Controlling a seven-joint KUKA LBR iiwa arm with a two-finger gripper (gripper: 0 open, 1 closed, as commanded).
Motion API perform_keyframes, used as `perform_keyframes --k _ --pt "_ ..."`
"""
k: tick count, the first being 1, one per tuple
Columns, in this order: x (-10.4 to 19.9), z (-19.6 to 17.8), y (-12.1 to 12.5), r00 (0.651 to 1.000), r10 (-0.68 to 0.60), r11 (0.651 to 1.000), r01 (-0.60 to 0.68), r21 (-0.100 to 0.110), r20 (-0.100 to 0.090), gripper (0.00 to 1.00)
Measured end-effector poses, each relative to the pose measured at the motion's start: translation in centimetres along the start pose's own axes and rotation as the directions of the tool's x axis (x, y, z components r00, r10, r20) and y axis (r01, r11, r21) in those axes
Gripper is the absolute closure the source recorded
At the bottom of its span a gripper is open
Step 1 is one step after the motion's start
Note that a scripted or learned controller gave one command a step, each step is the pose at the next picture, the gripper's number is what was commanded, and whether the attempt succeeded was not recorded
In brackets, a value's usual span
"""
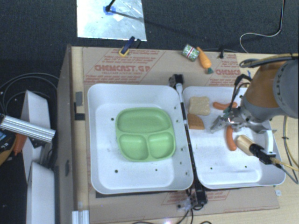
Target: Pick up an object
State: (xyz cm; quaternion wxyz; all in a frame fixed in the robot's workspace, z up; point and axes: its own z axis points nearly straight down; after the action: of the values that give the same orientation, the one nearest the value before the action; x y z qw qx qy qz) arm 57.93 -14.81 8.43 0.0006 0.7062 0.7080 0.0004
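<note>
My gripper (222, 123) hangs low over the middle of the right bin (233, 174), with the arm coming in from the right. An orange sausage (230, 139) lies just below and to the right of it. A second orange sausage (221, 105) lies just above it. Left of the gripper sit a pale bread slice (200, 105) and a brown toast piece (196, 122). I see nothing between the gripper's tips.
The left bin (105, 171) holds a green divided plate (145, 133). Beyond the bins, on the cardboard, lie a small can (190, 52), a toy carrot (204, 59) and a blue and yellow clip (127, 46).
</note>
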Motion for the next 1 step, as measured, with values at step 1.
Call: perform_keyframes --k 1 --pt "-0.04 -1.08 0.08 1.000 -0.001 1.000 0.001 -0.003 0.001 1.00"
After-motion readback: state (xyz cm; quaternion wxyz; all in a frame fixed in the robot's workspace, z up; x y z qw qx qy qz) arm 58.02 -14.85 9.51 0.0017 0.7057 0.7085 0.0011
